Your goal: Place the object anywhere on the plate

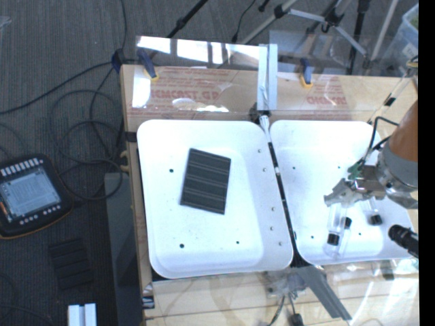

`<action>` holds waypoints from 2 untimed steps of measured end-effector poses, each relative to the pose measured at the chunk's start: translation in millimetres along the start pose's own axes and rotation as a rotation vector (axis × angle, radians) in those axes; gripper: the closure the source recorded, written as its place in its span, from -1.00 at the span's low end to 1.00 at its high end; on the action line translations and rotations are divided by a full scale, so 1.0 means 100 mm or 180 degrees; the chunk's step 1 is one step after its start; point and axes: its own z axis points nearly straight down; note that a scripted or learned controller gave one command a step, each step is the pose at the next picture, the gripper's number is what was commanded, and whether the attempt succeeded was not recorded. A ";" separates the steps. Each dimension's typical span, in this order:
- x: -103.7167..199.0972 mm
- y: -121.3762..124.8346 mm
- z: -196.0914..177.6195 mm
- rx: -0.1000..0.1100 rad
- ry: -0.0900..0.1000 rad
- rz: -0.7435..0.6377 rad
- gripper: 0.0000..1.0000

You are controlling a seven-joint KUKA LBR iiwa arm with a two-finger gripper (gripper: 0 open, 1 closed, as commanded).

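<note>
The dark ribbed plate [206, 180] lies flat at centre-left of the frame in the left bin [156, 250], well apart from the gripper [338, 231], which hangs low at lower right over the right bin [306, 141]. Its grip I cannot tell (the object itself isn't discernible there), presumably reaching for a pick.

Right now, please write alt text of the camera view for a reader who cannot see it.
A grey robot arm's two-finger gripper reaches from the right into the right shallow white bin. A dark ribbed rectangular plate lies tilted in the left white bin, apart from the gripper.
</note>
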 end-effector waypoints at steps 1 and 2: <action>0.43 0.08 -0.53 0.0000 -0.0011 0.0476 1.00; 1.21 0.31 -1.08 0.0001 -0.0012 0.0811 1.00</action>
